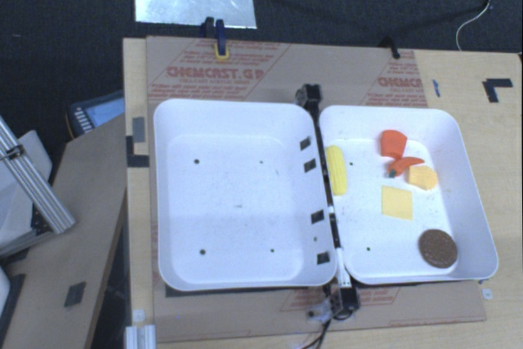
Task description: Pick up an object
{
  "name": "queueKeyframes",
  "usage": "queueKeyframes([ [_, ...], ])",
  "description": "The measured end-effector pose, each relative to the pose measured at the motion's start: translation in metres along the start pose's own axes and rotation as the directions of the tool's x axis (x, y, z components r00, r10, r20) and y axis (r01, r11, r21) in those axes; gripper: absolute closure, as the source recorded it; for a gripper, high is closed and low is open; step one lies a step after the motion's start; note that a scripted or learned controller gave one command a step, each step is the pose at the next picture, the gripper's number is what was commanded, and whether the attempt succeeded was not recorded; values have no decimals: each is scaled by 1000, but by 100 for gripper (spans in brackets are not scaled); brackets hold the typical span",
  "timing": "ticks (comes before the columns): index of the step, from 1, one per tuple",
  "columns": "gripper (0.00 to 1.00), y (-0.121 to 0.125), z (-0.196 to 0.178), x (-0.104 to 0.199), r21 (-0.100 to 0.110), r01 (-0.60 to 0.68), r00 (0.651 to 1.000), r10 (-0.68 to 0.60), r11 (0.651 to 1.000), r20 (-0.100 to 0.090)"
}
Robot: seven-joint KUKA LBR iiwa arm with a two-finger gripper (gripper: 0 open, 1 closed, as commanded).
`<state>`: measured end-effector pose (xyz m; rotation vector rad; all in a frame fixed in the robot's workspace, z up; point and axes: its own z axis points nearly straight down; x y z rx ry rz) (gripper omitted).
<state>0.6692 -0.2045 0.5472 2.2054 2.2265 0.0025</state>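
In the right bin [470, 200] we see a thin yellow slice [398, 203] lying flat, likely to slip any pinch; the gripper's state we cannot tell.

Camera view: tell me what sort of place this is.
Probably a robot grasping test bench in a lab. Two white bins sit clipped side by side on a printed board, toy food such as a corn cob lies in the right one, and cables trail over dark carpet.

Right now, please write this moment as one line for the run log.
right bin: corn cob, orange piece, yellow slice, brown disc | nothing picked yet
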Motion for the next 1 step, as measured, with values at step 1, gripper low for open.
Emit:
queueKeyframes([
  [1, 0, 0, 0, 0, 0, 0, 1000, 0, 1000, 0],
])
